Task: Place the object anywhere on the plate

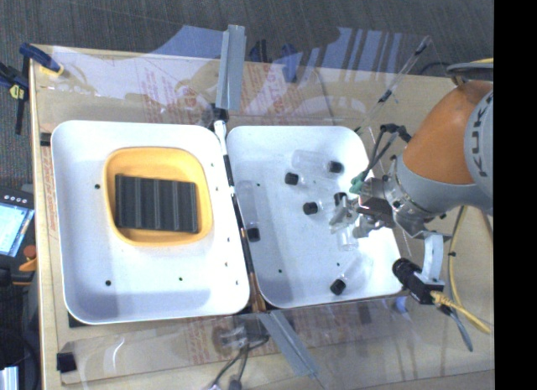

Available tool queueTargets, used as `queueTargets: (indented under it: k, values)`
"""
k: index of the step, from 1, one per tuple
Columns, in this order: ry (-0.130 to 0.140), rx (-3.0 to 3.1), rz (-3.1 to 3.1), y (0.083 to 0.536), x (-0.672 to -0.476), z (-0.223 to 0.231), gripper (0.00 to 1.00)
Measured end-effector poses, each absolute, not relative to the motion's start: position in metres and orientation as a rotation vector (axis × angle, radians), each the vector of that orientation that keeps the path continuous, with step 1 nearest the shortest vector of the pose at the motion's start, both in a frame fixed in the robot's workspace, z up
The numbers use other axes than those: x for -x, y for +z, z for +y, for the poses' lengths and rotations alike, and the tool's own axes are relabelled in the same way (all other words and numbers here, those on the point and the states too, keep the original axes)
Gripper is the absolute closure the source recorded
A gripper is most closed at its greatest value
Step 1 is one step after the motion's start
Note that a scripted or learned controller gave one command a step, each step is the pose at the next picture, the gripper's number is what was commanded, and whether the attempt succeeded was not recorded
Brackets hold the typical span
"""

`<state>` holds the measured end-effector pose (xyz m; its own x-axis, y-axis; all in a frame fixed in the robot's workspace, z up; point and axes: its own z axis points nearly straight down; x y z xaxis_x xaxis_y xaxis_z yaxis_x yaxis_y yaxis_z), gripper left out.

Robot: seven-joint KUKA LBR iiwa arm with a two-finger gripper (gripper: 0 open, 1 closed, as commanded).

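Observation:
A yellow plate (157,162) with a dark ridged centre lies in the left bin (75,279). Several small clear objects with black caps are scattered in the right bin (277,288): one at the back (336,165), one near the middle (310,208), one at the front (338,286). My gripper (346,215) hangs low over the right side of the right bin, just right of the middle capped object. The clear bodies are hard to make out against the white bin.
Two more black caps sit at the back left (291,179) and by the left wall (253,233) of the right bin. A raised divider (235,212) separates the bins. The arm's orange band (445,141) looms over the right rim.

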<state>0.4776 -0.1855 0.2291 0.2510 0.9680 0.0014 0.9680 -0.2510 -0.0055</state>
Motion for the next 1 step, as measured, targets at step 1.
queueTargets:
  k: [1]
  values:
    - [0.002,2.459,-1.951,0.2512,-0.5293,-0.1689,1.0]
